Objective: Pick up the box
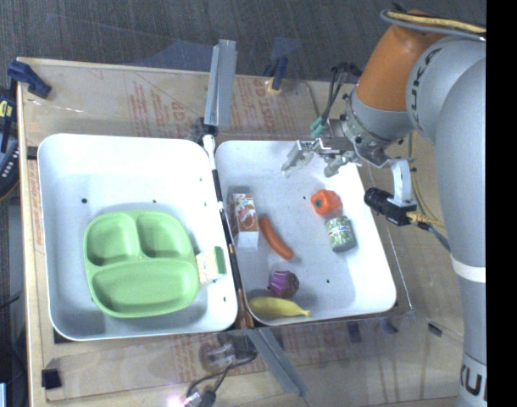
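Smooth white right bin [373,291]: small printed box [243,216] (rectangular) beside sausage [275,237]; metal gripper [314,160] spread, unladen.

A robotics lab or test cell was indicated. Two white bins [63,227] had been fixed on a bare plywood surface [131,100] held with blue clamps [28,78], and loose cables [330,100] were seen just behind the jaws. Toy food, such as a banana [278,307] well in front of the jaws, had been laid out. Grey carpet [114,15] was seen beyond.
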Robot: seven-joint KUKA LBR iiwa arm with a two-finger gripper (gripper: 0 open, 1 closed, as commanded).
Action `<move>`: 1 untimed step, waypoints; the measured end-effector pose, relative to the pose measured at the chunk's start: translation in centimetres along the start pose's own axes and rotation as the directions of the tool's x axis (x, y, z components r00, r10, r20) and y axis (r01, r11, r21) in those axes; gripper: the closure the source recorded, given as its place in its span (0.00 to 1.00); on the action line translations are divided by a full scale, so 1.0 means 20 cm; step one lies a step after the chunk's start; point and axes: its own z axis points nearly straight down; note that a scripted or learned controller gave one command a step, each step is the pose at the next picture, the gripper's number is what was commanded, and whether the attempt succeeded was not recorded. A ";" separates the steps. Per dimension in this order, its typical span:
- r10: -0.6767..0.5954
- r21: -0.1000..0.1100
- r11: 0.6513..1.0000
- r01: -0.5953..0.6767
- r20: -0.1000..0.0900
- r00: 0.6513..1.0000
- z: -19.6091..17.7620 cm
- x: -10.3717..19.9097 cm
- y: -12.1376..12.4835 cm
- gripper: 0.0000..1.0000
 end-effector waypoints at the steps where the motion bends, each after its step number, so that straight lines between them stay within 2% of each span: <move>1: -0.046 0.001 0.999 0.046 0.000 0.999 0.51 0.02 -0.42 0.00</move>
